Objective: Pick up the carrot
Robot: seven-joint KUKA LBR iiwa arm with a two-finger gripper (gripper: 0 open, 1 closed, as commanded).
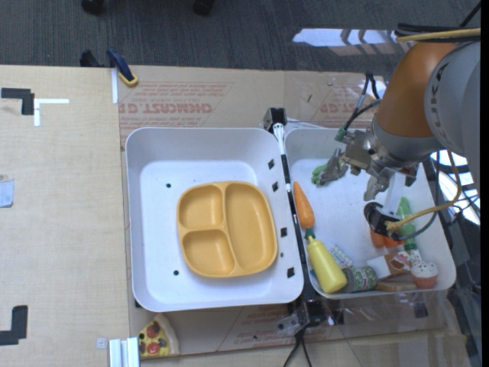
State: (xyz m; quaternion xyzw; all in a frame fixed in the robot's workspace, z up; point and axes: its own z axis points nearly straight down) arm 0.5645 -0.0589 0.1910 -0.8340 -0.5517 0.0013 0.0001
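Overhead view of 2 white bins side by side. Left bin [145, 205] holds a yellow divided plate [227, 228] at center. Right bin [443, 243], right of center, has the carrot [303, 206] lying along its left wall, w/ a yellow bottle [326, 266] just below it. Grey arm w/ orange band [412, 82] enters from upper right; gripper [378, 176] hangs over the right bin's upper part, can't tell if open or closed. Carrot sits apart, to the gripper's lower left. Assorted toy food [409, 264] crowds the bin's lower right corner.

Even, bright overhead light, soft shadows, window glare on the floor, slightly soft focus.
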